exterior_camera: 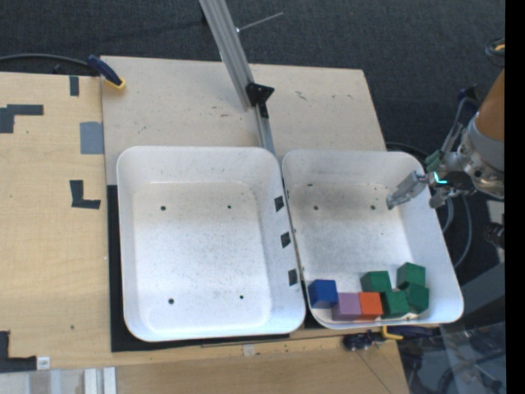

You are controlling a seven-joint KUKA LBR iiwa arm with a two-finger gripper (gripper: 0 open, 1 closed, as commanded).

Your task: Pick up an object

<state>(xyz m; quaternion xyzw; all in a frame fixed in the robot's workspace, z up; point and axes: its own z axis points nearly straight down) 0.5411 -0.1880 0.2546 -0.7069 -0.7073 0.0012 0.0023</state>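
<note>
The hand [408, 189] is at the right side of the frame, above the upper right part of the right bin [340, 171]. It comes from the arm [484, 150] at the right edge. Its grey fingers point to the left and a little down, and there is nothing between them; if they are spread or pressed together I cannot tell at this size.

The blocks lie together in the lower right corner of the right bin, well apart from the hand. A blue block [322, 292] is most to the left. Just beside it are a purple block [349, 304] and an orange block [371, 304], which touch each other. Several green blocks [399, 289] are grouped to the right of them, near the bin wall.

The left bin [131, 171] stands just beside the right one on the counter [328, 97]. A metal bar [225, 35] goes slantwise from the top of the frame down to the gap between the bins.
</note>
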